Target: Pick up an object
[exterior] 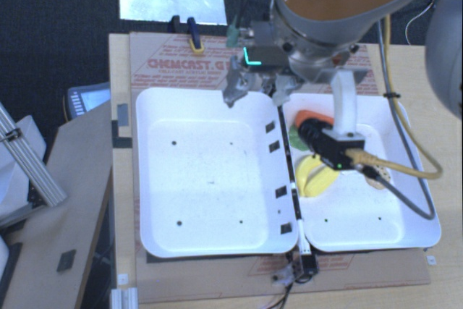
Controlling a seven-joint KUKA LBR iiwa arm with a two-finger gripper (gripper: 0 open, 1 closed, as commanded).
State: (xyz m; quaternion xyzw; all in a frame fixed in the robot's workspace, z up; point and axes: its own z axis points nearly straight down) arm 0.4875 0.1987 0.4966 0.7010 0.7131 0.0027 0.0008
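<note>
tool point(255, 89) above bins' divider, grip state unclear; yellow object point(316, 177) right, below.

Objects point(316, 174) lie in the right bin point(405, 228).

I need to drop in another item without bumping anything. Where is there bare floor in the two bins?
The left bin offers bare floor from the divider across to its left rim. In the right bin, the free patch is the near strip below the yellow object. Its far half is crowded: the orange object, the green object and the pincer gather there.
</note>
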